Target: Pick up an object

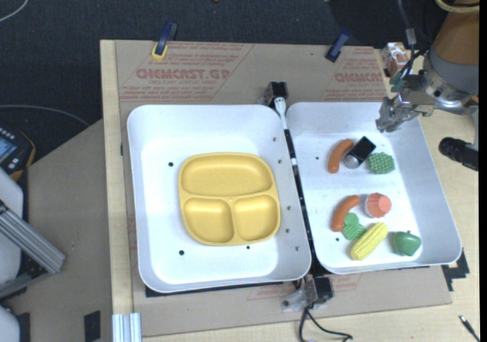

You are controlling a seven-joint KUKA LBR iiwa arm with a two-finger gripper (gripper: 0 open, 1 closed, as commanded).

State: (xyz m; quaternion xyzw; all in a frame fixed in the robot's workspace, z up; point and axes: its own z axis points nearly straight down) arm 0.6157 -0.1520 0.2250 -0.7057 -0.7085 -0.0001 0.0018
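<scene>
Toy foods lie in the right bin (426, 173). An orange sausage (339, 155) lies beside a small black block (360, 151) and a green broccoli piece (381, 163). Lower down sit a second orange sausage (344, 211), a red-and-white round piece (378, 204), a small green piece (352, 228), a yellow corn cob (368, 241) and a green pepper (406, 242). My gripper (389, 119) hangs over the bin's far right corner, up and right of the black block, apart from all the objects.
The left bin (144, 180) holds a yellow three-compartment plate (228, 197). Black clips (278, 94) join the bins at the middle. Cardboard (228, 70) lies under both bins, with clamps at its far edge. The arm's body (456, 51) stands at the upper right.
</scene>
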